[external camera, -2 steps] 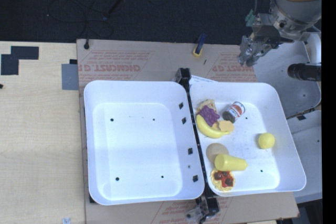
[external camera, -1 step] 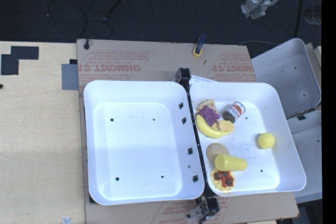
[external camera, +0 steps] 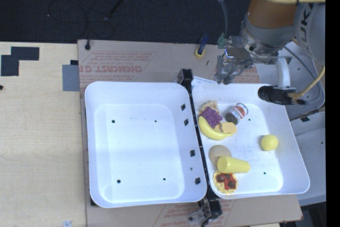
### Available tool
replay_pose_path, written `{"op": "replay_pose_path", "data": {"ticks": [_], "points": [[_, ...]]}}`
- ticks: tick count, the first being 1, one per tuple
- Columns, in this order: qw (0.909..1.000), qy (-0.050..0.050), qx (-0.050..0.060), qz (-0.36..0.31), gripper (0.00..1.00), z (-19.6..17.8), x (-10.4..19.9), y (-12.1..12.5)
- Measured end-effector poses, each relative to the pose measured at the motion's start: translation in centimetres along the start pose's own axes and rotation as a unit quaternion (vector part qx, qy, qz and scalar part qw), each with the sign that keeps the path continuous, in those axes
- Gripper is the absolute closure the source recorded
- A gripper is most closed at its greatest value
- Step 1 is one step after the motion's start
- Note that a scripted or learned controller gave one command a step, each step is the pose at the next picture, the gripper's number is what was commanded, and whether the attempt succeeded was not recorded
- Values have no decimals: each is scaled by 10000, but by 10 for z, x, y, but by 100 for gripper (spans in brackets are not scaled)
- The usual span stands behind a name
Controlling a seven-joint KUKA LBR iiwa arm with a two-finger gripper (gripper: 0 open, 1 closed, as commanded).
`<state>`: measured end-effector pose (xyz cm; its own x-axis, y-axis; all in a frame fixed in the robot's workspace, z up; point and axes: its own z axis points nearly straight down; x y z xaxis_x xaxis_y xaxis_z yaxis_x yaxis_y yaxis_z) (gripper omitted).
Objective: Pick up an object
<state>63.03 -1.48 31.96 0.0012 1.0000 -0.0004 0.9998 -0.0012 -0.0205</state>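
My gripper (external camera: pixel 227 75) hangs above the far rim of the right bin (external camera: pixel 287 167), with nothing between its fingers. Below it in that bin lie a banana (external camera: pixel 213 130), a purple piece (external camera: pixel 211 116) on it, and a small can (external camera: pixel 237 112) on its side. A yellow ball (external camera: pixel 269 142) sits toward the right. Near the front are a tan disc (external camera: pixel 218 152), a yellow cylinder (external camera: pixel 232 165) and a small pizza-like toy (external camera: pixel 226 182).
The left bin (external camera: pixel 138 146) adjoins the right one along a black divider (external camera: pixel 191 125). A blue and yellow item (external camera: pixel 201 46) lies on the cardboard behind the bins. A black cylinder (external camera: pixel 273 94) juts over the right bin's far right corner.
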Motion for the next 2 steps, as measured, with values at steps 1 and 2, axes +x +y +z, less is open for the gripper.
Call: {"op": "replay_pose_path", "data": {"ticks": [1,2], "points": [[10000,-2,-77,4,100,-20,-1,2],[9998,4,-175,-26,100,-229,38,9]]}}
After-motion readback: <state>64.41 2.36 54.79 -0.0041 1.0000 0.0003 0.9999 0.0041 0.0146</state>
